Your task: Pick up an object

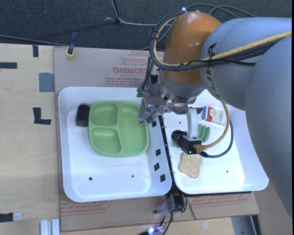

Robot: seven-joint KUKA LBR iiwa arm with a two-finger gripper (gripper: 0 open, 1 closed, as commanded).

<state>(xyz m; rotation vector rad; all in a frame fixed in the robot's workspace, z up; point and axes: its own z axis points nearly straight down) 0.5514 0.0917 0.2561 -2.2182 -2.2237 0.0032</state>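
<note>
My gripper [148, 112] hangs low over the divider between the two bins, at the right rim of a green divided plate [115, 131] that lies in the left bin [108, 185]. A small black block [82, 115] rests against the plate's left edge. In the right bin [235, 175] lie a slice of toast [190, 166], a small white and orange carton [213, 115] and a green item [204, 131], partly hidden by the arm. The gripper's tip is dark and blurred against the plate edge.
The large grey arm with its orange band [188, 43] covers the back of the right bin. A black and yellow cable [220, 143] loops down over the right bin near the toast. Cardboard [122, 67] lies under both bins.
</note>
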